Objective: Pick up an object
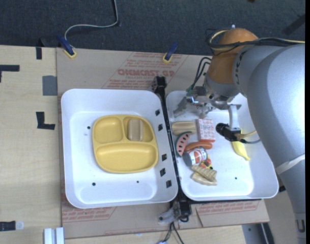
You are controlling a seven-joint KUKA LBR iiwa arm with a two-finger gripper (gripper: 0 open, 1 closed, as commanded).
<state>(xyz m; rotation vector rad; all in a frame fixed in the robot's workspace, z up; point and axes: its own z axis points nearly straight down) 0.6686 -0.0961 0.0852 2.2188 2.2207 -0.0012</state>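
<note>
My gripper (pixel 196 101) hangs low over the back left part of the right bin (pixel 256 184), below the orange wrist band. Just in front of it lie a tan bun (pixel 183 127) and a red-and-white box (pixel 205 129). Further forward are a watermelon slice (pixel 182 142), a red sausage (pixel 199 146), a small can (pixel 196 157) and a layered sandwich (pixel 204 175). A yellow banana (pixel 241 148) lies to the right, partly under the arm. I see nothing held in the gripper.
The left bin (pixel 78 187) holds a yellow divided plate (pixel 125 159) with a brown piece (pixel 135 130) in its back right compartment. A black clip-lined ridge (pixel 165 136) divides the bins. The big grey arm body (pixel 279 100) overhangs the right bin's right side.
</note>
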